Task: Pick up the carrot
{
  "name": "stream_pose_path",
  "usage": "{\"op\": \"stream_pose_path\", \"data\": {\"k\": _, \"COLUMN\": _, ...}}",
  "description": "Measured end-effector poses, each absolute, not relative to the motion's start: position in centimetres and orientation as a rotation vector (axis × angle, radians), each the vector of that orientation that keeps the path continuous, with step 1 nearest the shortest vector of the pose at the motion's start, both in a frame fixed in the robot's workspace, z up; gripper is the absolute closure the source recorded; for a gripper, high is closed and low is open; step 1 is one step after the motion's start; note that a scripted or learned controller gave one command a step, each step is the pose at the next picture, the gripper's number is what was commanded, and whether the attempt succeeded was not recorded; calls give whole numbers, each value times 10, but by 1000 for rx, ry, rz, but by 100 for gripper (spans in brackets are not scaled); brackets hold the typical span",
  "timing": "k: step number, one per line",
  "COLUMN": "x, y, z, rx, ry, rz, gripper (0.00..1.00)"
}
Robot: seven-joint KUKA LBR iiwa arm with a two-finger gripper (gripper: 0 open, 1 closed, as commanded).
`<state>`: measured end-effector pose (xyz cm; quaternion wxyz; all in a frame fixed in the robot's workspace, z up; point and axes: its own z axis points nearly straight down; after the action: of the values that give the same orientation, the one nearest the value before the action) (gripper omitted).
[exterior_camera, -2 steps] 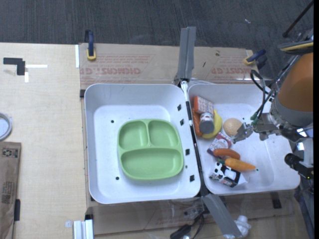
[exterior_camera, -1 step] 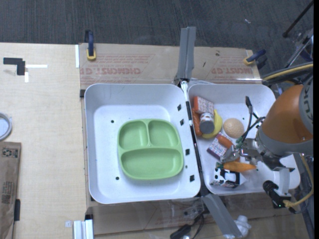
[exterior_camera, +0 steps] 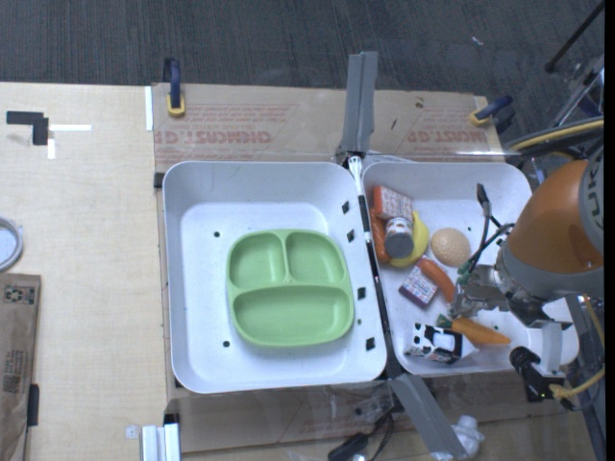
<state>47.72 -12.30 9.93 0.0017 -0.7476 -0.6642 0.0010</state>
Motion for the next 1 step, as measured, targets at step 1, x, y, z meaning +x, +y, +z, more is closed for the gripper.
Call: {"op": "stream_pose_path", "data": {"k": 1, "x": 477, "y": -123, "z": 99, "rx": -2346, "ry": -2085, "rz": 3, "gripper": 0}}
